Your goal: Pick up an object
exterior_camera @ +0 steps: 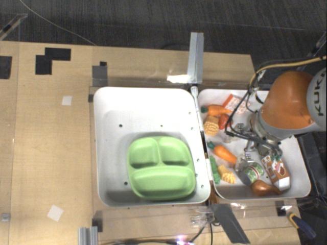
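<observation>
The right bin point(301, 180) holds several toy foods: two orange carrots point(225, 154), a yellow corn piece point(211, 125), a red piece point(223, 120), a green can point(252, 173), a brown carton point(276, 170) and a brown rounded piece point(262, 188). My gripper point(254, 154) hangs low over the middle of this bin, just above the green can. The orange wrist band point(287, 101) covers the part behind it. How the fingers stand is hidden by cables and the wrist.
The left bin point(110, 116) holds a green divided plate point(161, 167) near its front. A metal post point(195, 57) stands behind the wall between the bins. An orange-and-white packet point(233, 102) lies at the right bin's back.
</observation>
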Controlling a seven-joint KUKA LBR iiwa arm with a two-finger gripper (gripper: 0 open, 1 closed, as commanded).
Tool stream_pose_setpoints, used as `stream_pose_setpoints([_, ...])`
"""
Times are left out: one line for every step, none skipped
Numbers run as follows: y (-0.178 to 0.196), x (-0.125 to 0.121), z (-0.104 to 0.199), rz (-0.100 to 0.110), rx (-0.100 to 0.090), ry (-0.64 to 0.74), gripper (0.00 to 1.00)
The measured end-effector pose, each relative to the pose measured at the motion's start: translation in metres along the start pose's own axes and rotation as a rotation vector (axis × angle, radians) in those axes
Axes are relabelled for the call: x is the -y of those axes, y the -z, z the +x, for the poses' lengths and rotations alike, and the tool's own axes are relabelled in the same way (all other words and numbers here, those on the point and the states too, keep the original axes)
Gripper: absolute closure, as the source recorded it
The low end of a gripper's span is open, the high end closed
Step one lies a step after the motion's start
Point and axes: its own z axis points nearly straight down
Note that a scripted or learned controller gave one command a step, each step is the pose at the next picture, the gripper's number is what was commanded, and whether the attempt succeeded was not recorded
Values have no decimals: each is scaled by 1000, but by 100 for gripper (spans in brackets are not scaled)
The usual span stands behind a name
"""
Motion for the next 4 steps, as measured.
stream_pose_setpoints([2,-34,44,3,6,-59,0])
stream_pose_setpoints([15,-31,39,7,21,-58,100])
stream_pose_setpoints([129,-30,-2,-1,-5,-283,100])
stream_pose_setpoints([116,-102,-27,-3,-10,-374,100])
